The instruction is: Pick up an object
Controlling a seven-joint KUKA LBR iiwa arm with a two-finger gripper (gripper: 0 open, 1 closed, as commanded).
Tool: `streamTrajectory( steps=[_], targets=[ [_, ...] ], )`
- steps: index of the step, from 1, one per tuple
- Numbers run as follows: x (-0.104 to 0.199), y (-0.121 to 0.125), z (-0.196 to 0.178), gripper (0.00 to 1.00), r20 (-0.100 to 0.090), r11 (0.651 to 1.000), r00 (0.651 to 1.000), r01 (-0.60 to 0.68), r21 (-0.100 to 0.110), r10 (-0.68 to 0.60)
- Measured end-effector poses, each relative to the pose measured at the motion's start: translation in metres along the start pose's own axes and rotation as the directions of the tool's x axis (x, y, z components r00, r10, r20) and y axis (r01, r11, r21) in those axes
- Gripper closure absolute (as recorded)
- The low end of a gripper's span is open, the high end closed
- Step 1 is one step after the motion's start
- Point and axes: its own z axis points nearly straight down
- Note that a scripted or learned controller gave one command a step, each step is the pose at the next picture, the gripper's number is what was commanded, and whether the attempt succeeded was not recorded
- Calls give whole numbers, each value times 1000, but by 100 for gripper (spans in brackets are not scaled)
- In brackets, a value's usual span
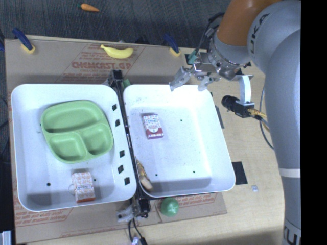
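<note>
- Nearest candidate to pick: small red and white box (152, 125), lying flat on the floor of the white bin (219, 152) on the arm's side of the bench, closer to the far edge of the bench than to the front edge.
- Not lifted yet; resting free, with nothing touching it.
- Tool (189, 84) hanging above the far rim of the same bin, near but apart from the box, with the two fingers spread apart and nothing between them.
- Judged from this: task at its beginning, no grasp made.
- Left to do: bring the tool over the box, lower it, close on it, lift it.
- Also waiting in the other bin (20, 137): a small tan carton (83, 186) toward the front edge of the bench, and a green divided plate (76, 130) in the middle, both untouched.
- Something small and tan (143, 180) at the seam between the two bins, too unclear to name.
- Outside the bins: a yellow banana (117, 50) on the cardboard at the far edge of the bench, and a green ball (169, 206) at the front edge, both well apart from the tool.
</note>
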Motion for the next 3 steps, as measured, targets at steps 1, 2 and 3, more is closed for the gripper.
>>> streamTrajectory(
  steps=[1,2,3],
  targets=[
    [7,14,179,0,-1,1000,1000,2,5,-2],
    [7,15,167,100,-1,1000,1000,6,6,-6],
    [75,18,76,100,-3,1000,1000,1,2,-1]
  ],
)
